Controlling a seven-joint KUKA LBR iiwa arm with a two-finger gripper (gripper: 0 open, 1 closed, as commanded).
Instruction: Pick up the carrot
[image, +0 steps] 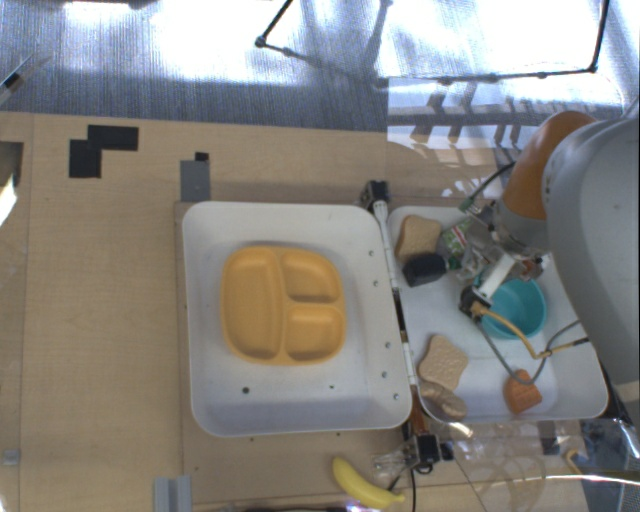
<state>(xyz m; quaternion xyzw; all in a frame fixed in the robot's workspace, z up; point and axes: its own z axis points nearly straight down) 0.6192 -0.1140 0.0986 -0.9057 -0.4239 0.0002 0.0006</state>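
**Camera view from above: the tabletop with two white bins side by side.** The arm reaches in from the view's right, and its jaws hang over the far part of the right bin. It cannot be told whether they stand wide or narrow.

- **Task object:** the carrot lies on the floor of the same bin, well apart from the jaws. It sits below them and to their right in the view, near the bin's near right corner.
- **Just left of the jaws in the view:** a black thing, with a brown slice of bread just beyond it.
- **Below the jaws:** a teal bowl and, farther down, a second brown slice.
- **Well to the left of the jaws:** the left bin, which holds a yellow divided plate.
- **Outside both bins:** a banana on the tabletop, well below the jaws.
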